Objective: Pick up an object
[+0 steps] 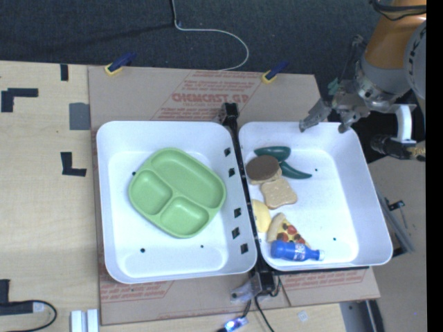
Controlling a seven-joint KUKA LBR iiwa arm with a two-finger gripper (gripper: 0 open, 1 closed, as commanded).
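From the camera fixed above the bench, my gripper (324, 121) hangs over the far right corner of the right bin (346, 185), just at its back rim. The two fingers (308, 122) are spread wide apart, one pointing toward the bin's middle and the other nearer the right wall, and nothing sits between them. My arm comes in from the right, its orange band (398, 26) showing above the wrist.

The things I could pick all lie in the right bin, crowded against its left wall and well apart from my gripper. Farthest back is a dark green pepper (280, 159), curved, with its tip pointing right. Touching it in front is a round brown patty (262, 169), and just in front of that a tan slice of bread (279, 194). A yellow banana-like piece (261, 215) lies against the bin's left wall. Beside it is a pizza slice (285, 229) with red spots, and at the front a blue bottle (293, 252) lies on its side, its white cap pointing right.

The left bin (118, 185) holds a light green divided plate (177, 192) with three compartments, lying flat near the bin's middle. Both bins rest on a cardboard sheet (201, 95) on the bench.
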